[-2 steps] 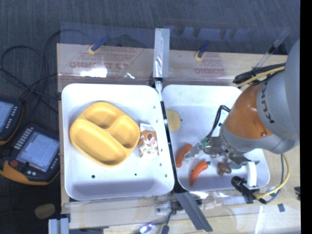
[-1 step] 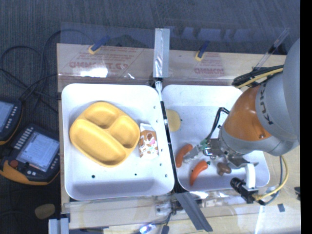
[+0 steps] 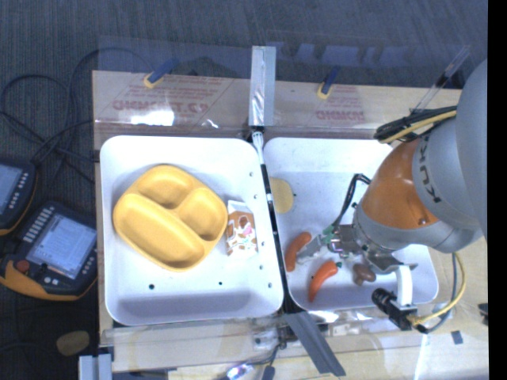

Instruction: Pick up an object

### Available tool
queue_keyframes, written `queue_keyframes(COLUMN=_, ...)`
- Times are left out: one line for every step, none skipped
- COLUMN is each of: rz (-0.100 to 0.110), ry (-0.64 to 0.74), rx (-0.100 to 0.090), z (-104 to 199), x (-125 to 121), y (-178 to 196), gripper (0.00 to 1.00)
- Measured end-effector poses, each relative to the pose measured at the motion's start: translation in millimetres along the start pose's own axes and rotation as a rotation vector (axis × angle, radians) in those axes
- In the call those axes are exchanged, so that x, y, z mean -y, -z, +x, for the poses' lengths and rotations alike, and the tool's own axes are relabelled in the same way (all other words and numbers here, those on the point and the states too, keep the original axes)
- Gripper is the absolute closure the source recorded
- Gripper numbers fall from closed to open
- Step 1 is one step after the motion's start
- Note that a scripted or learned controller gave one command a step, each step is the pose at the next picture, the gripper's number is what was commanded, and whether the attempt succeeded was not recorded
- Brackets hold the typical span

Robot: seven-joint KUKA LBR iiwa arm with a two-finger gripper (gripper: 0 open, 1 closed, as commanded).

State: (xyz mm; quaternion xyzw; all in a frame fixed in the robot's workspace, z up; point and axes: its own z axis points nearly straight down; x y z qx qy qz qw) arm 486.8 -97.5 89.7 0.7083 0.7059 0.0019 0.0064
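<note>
On my feed, far left, two pendants (image 3: 43, 244) lie on the floor with black cables trailing up beside the desk (image 3: 190, 97). The left bin (image 3: 127, 291) holds a yellow divided tray (image 3: 169, 214), and a small printed packet (image 3: 241, 232) rests just beside the tray's right edge, near the wall between the bins. Crossing into the right bin (image 3: 301, 295), I see a pale yellow disc (image 3: 279, 195) close to its left wall. Below it lies an orange sausage (image 3: 297, 248), tilted, and just right of that an orange carrot (image 3: 322, 279), also tilted, its top end by the claw. The claw (image 3: 339, 242) hangs low over the middle of this bin, above and between those two orange pieces. I cannot tell how far it is open, and I see nothing gripped in it. A small brown piece (image 3: 364, 274) sits right of the carrot, under the wrist. The arm (image 3: 412, 196) covers the bin's right side.
</note>
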Motion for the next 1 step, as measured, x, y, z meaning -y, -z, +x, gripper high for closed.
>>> queue_keyframes(rz=0.0, ry=0.002, rx=-0.001, z=-0.1, x=-0.1, y=0.0, gripper=0.0)
